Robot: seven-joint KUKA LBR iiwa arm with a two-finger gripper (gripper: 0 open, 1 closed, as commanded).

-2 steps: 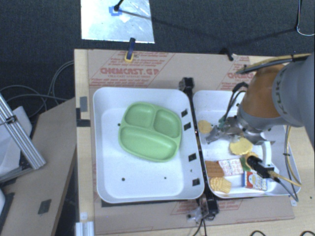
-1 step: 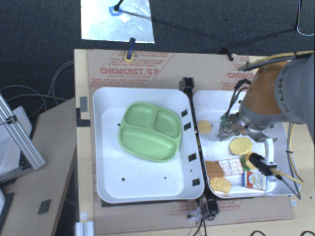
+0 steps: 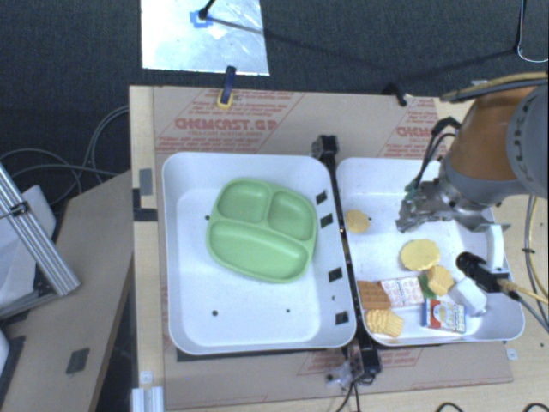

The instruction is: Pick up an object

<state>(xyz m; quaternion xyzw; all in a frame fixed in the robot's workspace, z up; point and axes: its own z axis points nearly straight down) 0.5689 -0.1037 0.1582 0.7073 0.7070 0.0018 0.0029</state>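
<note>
My gripper (image 3: 411, 216) hangs low over the middle of the right bin (image 3: 377, 178), reaching in from the right. Just below it lies a flat yellow disc (image 3: 419, 254). A small round yellow piece (image 3: 357, 222) sits to its left near the bin's divider. Along the bin's front lie a brown cracker (image 3: 373, 293), a yellow waffle piece (image 3: 383, 322), a small white and red packet (image 3: 401, 291), a yellow chunk (image 3: 440, 279) and a white, red and blue carton (image 3: 443, 316). I see nothing held in the gripper.
The left bin (image 3: 184, 230) holds a green divided plate (image 3: 262, 229). Black clips (image 3: 327, 148) run along the wall between the two bins. The bins rest on a cardboard sheet (image 3: 232, 118), with a shiny square panel (image 3: 203, 24) beyond it.
</note>
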